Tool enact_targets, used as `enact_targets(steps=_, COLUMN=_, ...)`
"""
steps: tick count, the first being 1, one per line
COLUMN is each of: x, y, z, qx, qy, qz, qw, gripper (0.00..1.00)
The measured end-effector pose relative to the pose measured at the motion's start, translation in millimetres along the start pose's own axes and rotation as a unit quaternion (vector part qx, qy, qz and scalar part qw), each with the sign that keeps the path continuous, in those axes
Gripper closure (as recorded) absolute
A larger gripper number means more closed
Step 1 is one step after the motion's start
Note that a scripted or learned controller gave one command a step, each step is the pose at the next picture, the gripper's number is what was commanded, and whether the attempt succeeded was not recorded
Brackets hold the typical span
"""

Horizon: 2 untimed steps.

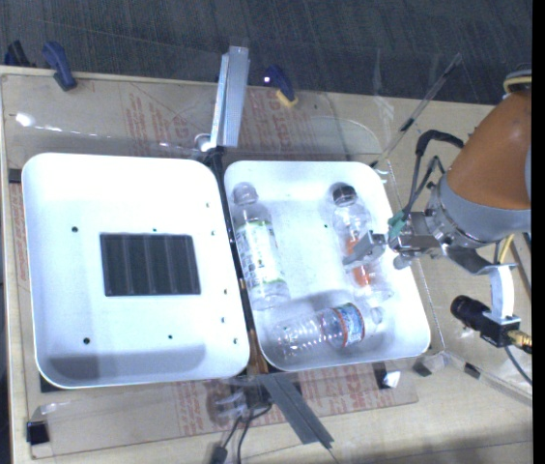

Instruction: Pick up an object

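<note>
My arm (490, 162) enters from the right and is cut off at the frame edge; only the orange band and grey wrist show. My gripper (395, 238) sits at the right rim of the right bin (297, 177), over its wall. It is small and dark against cables and clutter, so I cannot tell whether it is spread or pressed together, and nothing can be made out between its tips.

Three clear plastic bottles lie in the right bin, hard to trace against the white floor. The bottle with the orange label (357, 240) lies along the right side, cap toward the far wall, just beside my gripper on its left; whether they touch I cannot tell. The bottle with the green label (256, 249) lies along the bin's left wall, well apart from my gripper. The bottle with the blue label (326, 327) lies across the near end, below the other two.

The left bin (60, 259) holds a dark ribbed rectangle (150, 264) on its floor. Both bins rest on the table (108, 100).
</note>
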State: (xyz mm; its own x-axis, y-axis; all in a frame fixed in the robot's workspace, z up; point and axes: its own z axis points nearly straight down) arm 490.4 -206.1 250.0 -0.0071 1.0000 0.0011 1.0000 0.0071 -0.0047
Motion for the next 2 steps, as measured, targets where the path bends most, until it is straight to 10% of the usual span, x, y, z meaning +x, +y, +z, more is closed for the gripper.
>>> enact_targets(steps=1, x=-3.1, y=43.4, z=58.5, qx=0.001, qy=0.001, qz=-0.045, qw=0.999, gripper=0.0)
enact_targets(steps=2, x=-3.2, y=43.7, z=48.8, qx=0.003, qy=0.001, qz=-0.047, qw=0.9989, gripper=1.0)
